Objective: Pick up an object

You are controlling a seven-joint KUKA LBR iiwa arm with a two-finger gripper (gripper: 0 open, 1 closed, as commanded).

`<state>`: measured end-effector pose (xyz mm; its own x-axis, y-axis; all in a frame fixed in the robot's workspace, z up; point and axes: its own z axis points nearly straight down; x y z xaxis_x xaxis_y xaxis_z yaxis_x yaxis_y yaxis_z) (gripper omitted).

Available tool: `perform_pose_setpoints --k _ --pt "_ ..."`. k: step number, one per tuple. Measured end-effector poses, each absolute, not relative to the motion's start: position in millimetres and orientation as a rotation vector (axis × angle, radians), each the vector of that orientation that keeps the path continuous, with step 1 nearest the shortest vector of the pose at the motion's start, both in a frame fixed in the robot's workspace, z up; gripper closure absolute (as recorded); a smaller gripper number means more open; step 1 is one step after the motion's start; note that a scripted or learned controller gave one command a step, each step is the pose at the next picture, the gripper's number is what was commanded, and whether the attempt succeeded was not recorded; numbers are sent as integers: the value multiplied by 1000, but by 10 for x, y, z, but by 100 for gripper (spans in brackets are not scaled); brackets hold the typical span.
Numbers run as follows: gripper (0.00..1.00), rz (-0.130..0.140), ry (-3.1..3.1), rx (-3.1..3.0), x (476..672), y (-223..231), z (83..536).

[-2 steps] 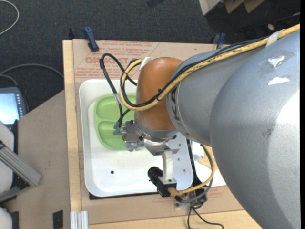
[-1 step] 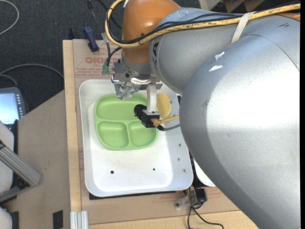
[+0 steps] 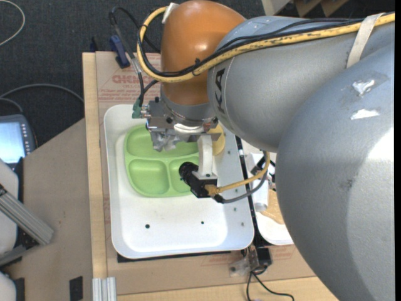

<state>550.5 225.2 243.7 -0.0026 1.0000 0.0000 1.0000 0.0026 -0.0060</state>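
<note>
A light green divided tray (image 3: 150,168) lies in the upper part of the left white bin (image 3: 169,231). My gripper (image 3: 164,144) hangs straight down over the tray's upper right compartment, close to its surface. The wrist and orange band hide the fingertips from this angle. A yellowish object (image 3: 218,142) peeks out beside the wrist at the bin's right wall, mostly hidden by the arm.
The big grey arm covers the right side of the view and most of the right bin (image 3: 276,227). A black cable fitting (image 3: 191,177) and a yellow cable hang off the wrist over the tray's right edge. Cardboard borders the left bin.
</note>
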Motion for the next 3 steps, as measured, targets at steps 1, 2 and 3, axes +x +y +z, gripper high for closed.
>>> perform_pose_setpoints --k 1,2,3 --pt "100 11 -2217 -2219 4974 2242 2042" --pt "100 -1 -2219 -2226 5468 2002 1803" --pt "100 -27 -2230 -2227 5947 2004 3783"
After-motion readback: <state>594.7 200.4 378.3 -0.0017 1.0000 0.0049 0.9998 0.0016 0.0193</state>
